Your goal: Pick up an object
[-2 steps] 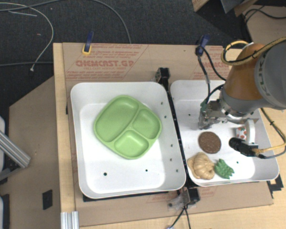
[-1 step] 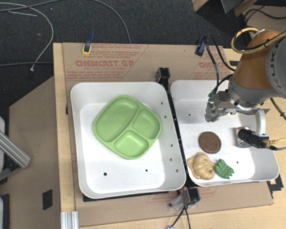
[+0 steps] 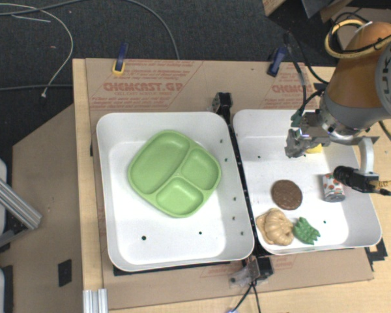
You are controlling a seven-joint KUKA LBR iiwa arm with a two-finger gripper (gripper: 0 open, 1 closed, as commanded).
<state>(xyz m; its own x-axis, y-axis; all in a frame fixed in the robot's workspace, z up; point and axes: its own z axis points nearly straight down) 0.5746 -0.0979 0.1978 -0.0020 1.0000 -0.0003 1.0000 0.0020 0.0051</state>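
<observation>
Bins side by side, arm over the right one

Cardboard [image 3: 150, 83] printed with red lettering covers the bench, held at its far edge by two blue clamps [image 3: 121, 57]. On it the left bin [image 3: 117, 240] holds a green divided plate [image 3: 174, 173] with three compartments, lying flat near the bin's middle and turned at an angle to the walls.

A black bracket [image 3: 222, 102] sits at the far end of the seam between the two bins.

The right bin [image 3: 260, 132] holds several small things toward its near half. A round brown cookie [image 3: 287, 194] lies flat near the middle. Closer to the camera, a tan pastry [image 3: 276, 227] rests at the near wall, with a green leafy piece [image 3: 306, 231] just beside it on the right. Further right a small can [image 3: 333, 188] stands apart from the others.

The gripper [image 3: 298, 143] hangs over the far part of the right bin, beyond the cookie, something yellow showing just behind it. Whether the claw is spread or closed cannot be told from this angle. The grey and orange arm [image 3: 358, 77] reaches in above it.
</observation>
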